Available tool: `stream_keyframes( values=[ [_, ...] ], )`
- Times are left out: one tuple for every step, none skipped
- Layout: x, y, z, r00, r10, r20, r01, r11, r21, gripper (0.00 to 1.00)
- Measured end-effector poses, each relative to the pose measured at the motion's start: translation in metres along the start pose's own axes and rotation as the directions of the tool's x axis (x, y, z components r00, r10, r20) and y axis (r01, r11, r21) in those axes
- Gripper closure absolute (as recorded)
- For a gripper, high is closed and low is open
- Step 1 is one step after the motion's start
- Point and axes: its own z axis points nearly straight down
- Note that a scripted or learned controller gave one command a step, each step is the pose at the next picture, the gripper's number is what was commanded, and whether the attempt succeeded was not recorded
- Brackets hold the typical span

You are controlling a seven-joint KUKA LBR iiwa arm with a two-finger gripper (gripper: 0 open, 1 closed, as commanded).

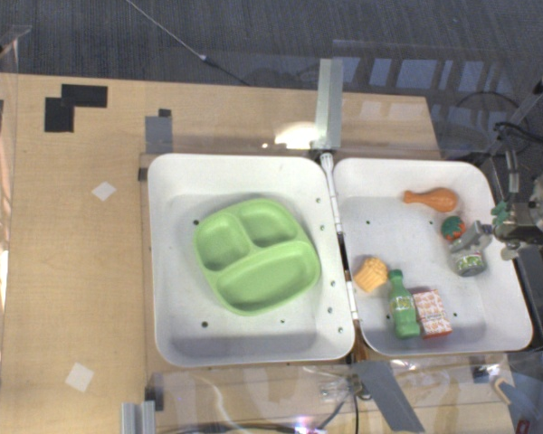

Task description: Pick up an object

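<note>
your hand (482,236) sits at the right bin's (489,337) far right edge, grip state i cannot tell, with a small can (468,262) just below it and an orange-green ball (452,228) beside it.

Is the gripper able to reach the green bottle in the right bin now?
Probably yes. The green bottle lies uncovered in the right bin, with the gripper near that bin's right side. The red box beside it leaves little room.

Plastic on pale wood

Both white bins (244,346) look like smooth, faintly glossy plastic; the green divided plate (256,255) is matt plastic, and the surface (72,269) shows light, matt wood grain.
</note>
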Motion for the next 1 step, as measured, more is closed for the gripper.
stream_keyframes(
  values=[
    [0.0156,0.0727,0.0706,0.948,0.318,-0.001,-0.318,0.948,0.001,0.0]
  ],
)
